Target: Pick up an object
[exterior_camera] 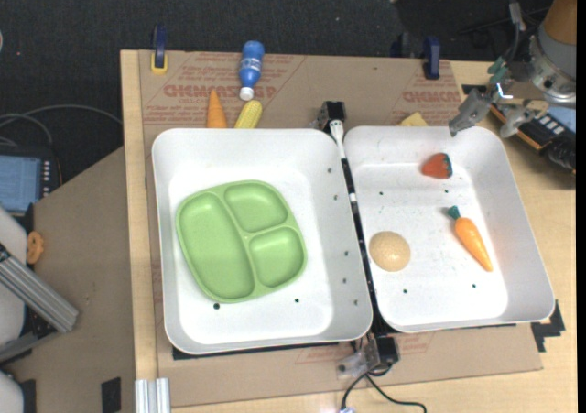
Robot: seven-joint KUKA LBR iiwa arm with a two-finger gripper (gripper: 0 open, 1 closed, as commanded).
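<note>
The end effector (476,109) hangs past the right bin's (517,301) far corner, holding nothing, its grip unclear. Just inward lies the strawberry (437,165), nearest target; carrot (471,239) and bun (390,251) sit farther in.

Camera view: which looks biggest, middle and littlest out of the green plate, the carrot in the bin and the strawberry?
1. green plate, by far the largest, in the left bin
2. carrot, in the right bin
3. strawberry, smallest, near that bin's far edge, so it may look a bit smaller than it is
</note>
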